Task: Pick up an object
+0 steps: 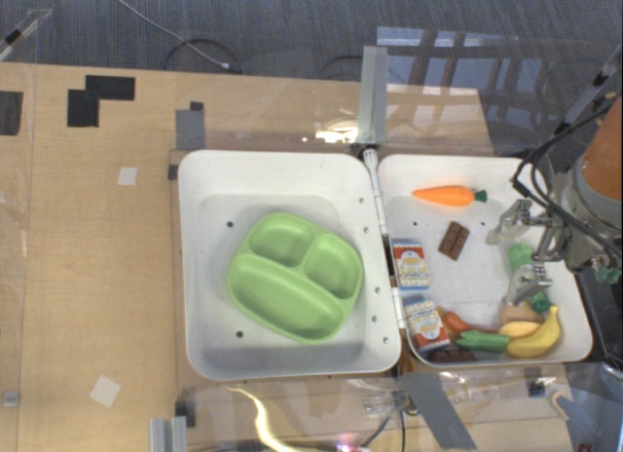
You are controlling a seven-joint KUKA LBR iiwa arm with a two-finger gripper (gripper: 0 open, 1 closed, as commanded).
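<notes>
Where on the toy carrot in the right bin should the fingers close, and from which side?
Across the thick orange middle of the carrot, probably from straight above. It lies flat and lengthwise, green tip toward the arm, alone on the right bin floor, with clearance on both long sides.

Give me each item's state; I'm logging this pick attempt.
gripper: fingers open, over the right bin, holding nothing
green object: between the fingers, ungripped
carrot: lying flat
chocolate bar: lying flat
banana: lying against the front wall
green divided plate: upright in the left bin
</notes>
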